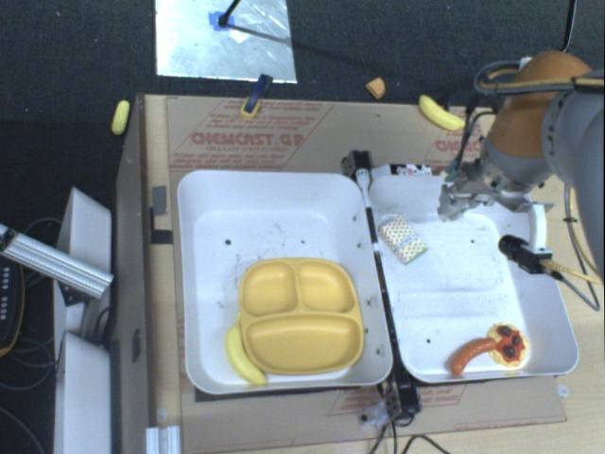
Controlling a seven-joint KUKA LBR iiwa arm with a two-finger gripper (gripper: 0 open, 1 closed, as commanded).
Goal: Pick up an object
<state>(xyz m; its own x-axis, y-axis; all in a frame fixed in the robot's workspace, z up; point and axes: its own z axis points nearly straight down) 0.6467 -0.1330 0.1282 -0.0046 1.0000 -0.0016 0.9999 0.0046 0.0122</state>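
My gripper [456,202] hangs over the far part of the right bin [548,296], with nothing visibly held in it. A small white block with yellow dots [402,238] lies in that bin to the gripper's left and slightly nearer. At the bin's near edge are an orange sausage [470,352] and a small pizza slice [509,342], side by side. In the left bin [203,253] sits a yellow divided plate [301,313], with a yellow banana [242,357] against its near-left side.
On the cardboard beyond the bins are a second banana [440,113], an orange chunk [376,87] and a blue-yellow clip [255,94]. A yellow piece [120,116] lies off the bench's far-left corner. A black divider [376,253] separates the bins.
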